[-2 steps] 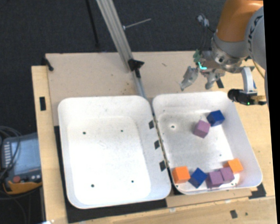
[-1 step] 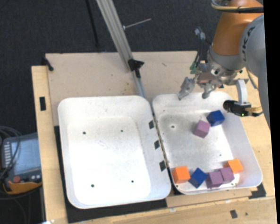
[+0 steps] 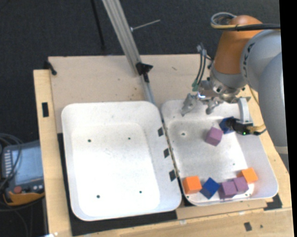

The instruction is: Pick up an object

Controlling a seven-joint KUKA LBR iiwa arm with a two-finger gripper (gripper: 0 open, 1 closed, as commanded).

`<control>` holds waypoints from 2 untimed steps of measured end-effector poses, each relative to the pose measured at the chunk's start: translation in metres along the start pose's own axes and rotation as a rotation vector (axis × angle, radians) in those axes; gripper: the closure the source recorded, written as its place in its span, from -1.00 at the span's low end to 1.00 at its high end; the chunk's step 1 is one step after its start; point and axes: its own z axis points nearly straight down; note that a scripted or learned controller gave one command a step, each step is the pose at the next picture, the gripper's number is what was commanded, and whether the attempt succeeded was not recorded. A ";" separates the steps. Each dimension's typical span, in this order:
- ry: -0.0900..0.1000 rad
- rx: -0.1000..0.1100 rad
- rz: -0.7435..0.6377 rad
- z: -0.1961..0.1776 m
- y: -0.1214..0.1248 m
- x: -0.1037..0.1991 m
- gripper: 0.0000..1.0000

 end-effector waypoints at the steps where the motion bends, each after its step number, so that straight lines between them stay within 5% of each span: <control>1: 0.000 0.001 0.005 0.061 -0.005 0.000 -1.00; 2: 0.001 -0.009 0.008 0.046 -0.003 -0.001 1.00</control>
